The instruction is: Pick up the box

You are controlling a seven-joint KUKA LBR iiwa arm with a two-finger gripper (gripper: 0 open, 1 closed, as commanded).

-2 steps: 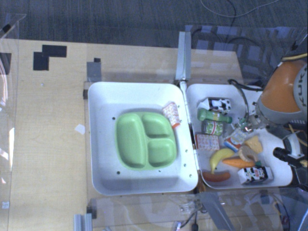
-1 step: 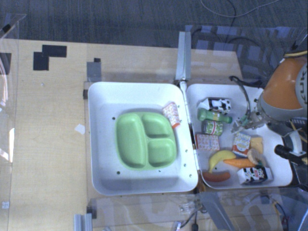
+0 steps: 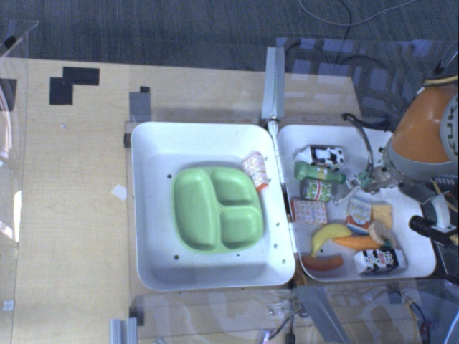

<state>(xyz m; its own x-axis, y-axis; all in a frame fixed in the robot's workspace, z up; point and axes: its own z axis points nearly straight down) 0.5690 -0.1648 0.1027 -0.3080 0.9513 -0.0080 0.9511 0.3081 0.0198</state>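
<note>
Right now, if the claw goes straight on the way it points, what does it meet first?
Probably the small white packet lying just under the claw in the right bin, though the depth is unclear from this view.

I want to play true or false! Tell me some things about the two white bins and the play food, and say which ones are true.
1. A green tray with three sections sits in the left bin. True.
2. The banana lies in the left bin. False: it is in the right bin, next to the carrot.
3. The small pink-patterned box lies in the right bin, near the wall between the bins. True.
4. The green tray is full of food. False: its sections hold nothing; a small packet lies beside its upper right corner.
5. The gripper is above the left bin. False: it is above the right bin.
</note>
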